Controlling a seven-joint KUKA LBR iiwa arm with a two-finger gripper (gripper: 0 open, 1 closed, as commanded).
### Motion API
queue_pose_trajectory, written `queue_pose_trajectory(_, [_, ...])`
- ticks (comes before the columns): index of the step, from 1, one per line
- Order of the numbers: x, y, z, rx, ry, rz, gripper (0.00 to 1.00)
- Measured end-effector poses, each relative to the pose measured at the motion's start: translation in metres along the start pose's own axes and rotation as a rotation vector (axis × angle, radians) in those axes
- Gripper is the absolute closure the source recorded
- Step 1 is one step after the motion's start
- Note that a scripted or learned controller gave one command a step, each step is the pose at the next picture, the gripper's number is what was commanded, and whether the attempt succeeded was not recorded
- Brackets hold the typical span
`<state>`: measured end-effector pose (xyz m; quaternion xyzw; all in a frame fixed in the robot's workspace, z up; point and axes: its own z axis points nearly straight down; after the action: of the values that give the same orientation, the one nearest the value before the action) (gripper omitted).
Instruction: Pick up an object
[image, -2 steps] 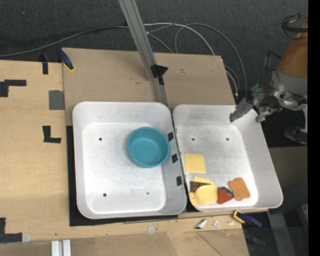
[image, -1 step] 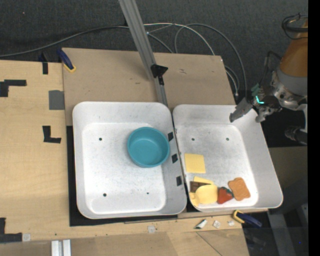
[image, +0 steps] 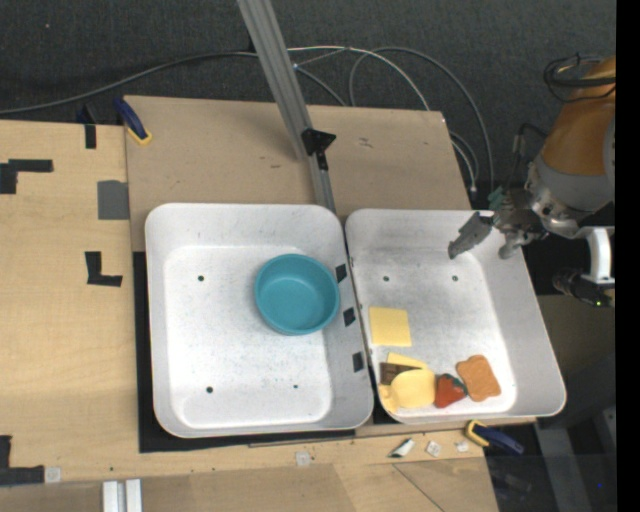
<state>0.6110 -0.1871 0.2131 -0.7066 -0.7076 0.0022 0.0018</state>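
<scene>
Hovering over the right bin's (image: 520, 330) far edge, my gripper (image: 487, 238) has its 2 fingers spread, holding nothing. No pick is done: the food pieces (image: 436, 382) lie untouched in the near corner.

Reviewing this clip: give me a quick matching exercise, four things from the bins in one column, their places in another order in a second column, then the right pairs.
Things:
1. blue bowl
2. yellow square slice
3. orange piece
4. gripper

Places:
A. near corner of the right bin, rightmost of the cluster there
B. over the far right edge of the right bin
C. middle of the left bin
D. right bin, near its left wall, just beyond the cluster

Pairs: 1-C, 2-D, 3-A, 4-B
</scene>
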Motion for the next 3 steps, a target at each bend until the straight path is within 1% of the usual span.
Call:
queue_pose_trajectory(1, [0.002, 0.009, 0.058, 0.001, 0.001, -0.001, 0.00])
queue_pose_trajectory(2, [-0.002, 0.011, 0.104, 0.000, 0.000, 0.000, 0.00])
queue_pose_trajectory(3, [-0.001, 0.012, 0.091, -0.004, -0.001, -0.002, 1.00])
